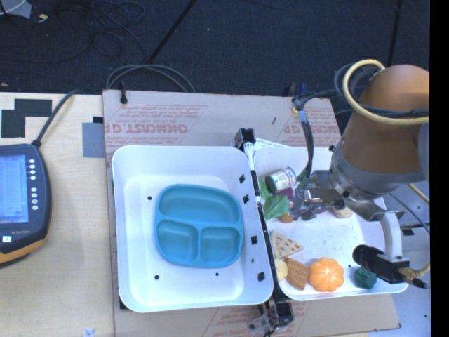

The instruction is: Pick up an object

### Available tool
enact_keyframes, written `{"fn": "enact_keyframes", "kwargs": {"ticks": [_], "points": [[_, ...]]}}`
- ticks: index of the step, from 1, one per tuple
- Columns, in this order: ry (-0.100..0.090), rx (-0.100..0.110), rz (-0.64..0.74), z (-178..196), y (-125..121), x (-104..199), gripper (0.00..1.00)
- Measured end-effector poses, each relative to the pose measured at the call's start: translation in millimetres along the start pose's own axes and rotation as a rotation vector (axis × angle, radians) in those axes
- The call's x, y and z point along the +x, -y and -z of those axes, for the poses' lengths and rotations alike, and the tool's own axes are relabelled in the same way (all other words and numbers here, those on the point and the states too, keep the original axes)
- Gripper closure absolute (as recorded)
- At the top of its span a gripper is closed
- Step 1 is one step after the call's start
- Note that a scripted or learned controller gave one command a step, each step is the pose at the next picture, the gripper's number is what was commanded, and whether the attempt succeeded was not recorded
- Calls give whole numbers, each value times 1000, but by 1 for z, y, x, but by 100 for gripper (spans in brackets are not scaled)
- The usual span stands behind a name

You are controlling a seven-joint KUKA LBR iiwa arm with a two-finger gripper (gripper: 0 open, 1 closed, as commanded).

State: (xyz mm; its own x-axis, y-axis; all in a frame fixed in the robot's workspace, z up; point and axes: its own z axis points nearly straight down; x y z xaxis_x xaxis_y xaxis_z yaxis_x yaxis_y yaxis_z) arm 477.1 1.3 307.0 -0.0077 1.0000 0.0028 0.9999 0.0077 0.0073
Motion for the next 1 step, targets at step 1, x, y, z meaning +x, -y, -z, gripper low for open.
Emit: {"fn": "enact_keyframes", "kwargs": {"ticks": [1], "points": [[2,8,-2,28,1,52,100]]}}
